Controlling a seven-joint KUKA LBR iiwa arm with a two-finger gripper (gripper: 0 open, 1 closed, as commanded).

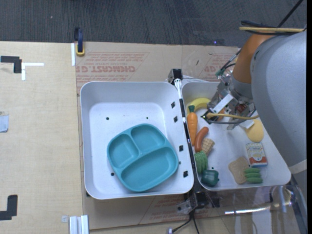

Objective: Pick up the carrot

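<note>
Carrot [192, 125]: lies lengthwise against the left wall of the right bin [280, 175], green top away from me, just left and a little below the claw
Claw [214, 112]: hangs low over the right bin's upper half, near the banana [199, 103]; I cannot tell how it is set, and nothing shows in its grip
Handling: looks like a toy carrot, so I'd judge it light, stiff and smooth, likely to slip or roll if caught near the pointed end
Where to hold: across the thick upper half, below the green top
Crowding: a red sausage [201, 135] lies just beside the carrot on the claw's side, the bin wall touches the other side; little room for a finger either way
Further below the claw: waffle cone [208, 145], green vegetables [201, 162], small carton [256, 155], bread slice [238, 169]
Surface: smooth white plastic floor, shallow walls
Room: left bin [92, 145], well left of the claw, holds a teal divided plate [142, 156]; cardboard and pale bench around both bins
</note>
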